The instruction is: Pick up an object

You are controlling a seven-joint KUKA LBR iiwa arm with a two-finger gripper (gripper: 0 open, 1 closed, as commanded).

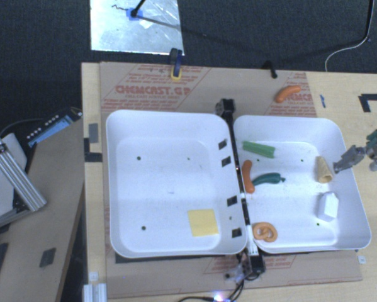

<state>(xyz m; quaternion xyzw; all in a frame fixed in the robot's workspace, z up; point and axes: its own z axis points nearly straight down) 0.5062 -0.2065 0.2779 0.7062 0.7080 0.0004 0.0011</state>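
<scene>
Gripper [350, 159] at the right bin's [347, 231] right edge, jaw state unclear, beside a tan cone [325, 169], white block [327, 206] near the front right corner, yellow square [202, 222] in the left bin [122, 168]

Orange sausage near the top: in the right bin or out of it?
Out. The orange sausage lies on the brown board beyond the right bin, past its far rim, touching no other item.

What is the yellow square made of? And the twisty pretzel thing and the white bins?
Yellow square: probably soft foam or sponge, flat and matte. Pretzel: likely toy plastic, with a smooth, slightly shiny orange look. White bins: seemingly thin moulded plastic, with rounded corners and a soft sheen.
</scene>
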